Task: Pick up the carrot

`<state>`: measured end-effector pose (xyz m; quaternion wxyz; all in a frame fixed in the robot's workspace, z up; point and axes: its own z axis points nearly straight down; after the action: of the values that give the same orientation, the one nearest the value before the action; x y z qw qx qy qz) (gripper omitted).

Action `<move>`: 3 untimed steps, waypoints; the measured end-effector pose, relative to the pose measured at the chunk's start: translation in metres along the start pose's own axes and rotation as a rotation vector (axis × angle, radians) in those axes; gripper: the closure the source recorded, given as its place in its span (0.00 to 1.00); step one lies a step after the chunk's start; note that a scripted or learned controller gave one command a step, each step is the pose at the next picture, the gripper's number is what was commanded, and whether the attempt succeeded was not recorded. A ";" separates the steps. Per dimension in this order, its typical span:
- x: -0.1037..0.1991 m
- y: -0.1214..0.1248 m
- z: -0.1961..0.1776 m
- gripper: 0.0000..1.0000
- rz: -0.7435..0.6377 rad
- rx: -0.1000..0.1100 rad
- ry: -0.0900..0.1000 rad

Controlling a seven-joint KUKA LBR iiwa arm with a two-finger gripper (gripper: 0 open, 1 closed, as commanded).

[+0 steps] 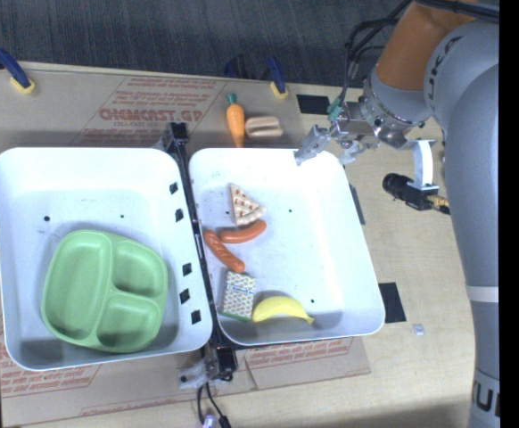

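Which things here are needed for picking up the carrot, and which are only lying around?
Belongs to the job:
carrot, on the cardboard behind the right bin
gripper, over that bin's far corner

Just lying about:
bun beside the carrot
pizza slice
two sausages
banana
small box
green tray

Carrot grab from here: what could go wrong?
1. The carrot lies outside both bins, on the cardboard beyond the right bin's far rim; a low approach may clip that rim.
2. A bun sits right beside it and could get bumped or grabbed instead.
3. The gripper hovers well off to its side.
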<state>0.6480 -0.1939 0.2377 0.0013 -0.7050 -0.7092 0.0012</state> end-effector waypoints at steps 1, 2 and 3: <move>-0.016 -0.021 0.130 0.00 0.180 0.003 0.001; -0.005 -0.049 -0.198 0.00 0.024 -0.004 -0.001; 0.006 -0.001 -0.112 0.00 0.427 0.002 0.001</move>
<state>0.6471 -0.1882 0.3495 0.0021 -0.8392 -0.5439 0.0020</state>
